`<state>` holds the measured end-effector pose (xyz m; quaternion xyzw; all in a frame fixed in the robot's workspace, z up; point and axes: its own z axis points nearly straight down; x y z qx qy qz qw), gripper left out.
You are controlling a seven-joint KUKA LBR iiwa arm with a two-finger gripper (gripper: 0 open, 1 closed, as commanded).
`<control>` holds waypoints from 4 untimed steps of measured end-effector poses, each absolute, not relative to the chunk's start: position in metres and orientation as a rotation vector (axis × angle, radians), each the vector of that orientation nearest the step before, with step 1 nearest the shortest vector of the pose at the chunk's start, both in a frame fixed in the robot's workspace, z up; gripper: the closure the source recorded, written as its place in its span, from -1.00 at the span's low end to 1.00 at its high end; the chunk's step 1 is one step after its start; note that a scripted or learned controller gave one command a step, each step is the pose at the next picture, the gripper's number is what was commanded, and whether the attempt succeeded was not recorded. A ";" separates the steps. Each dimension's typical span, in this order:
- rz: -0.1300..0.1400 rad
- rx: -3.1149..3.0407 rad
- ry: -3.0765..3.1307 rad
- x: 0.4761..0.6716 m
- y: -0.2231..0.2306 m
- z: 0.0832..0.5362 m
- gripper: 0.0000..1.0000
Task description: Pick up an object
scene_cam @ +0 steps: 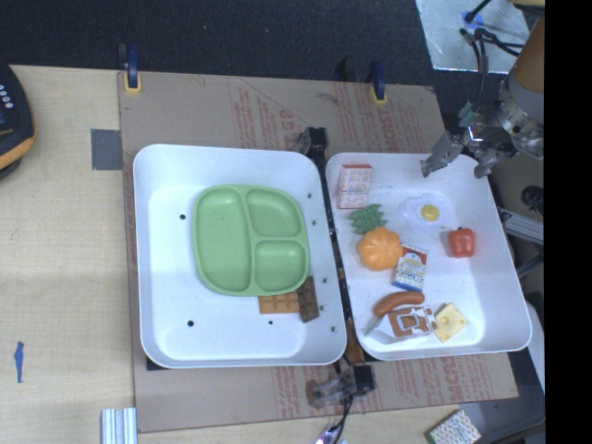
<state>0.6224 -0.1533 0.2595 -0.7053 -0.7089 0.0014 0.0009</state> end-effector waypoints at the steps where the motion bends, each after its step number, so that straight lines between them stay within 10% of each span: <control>1: 0.010 -2.204 -2.226 0.614 -0.100 0.167 -1.00; 3: 0.009 -2.212 -2.222 0.547 -0.097 0.091 -1.00; 4: 0.006 -2.213 -2.228 0.550 -0.098 0.103 1.00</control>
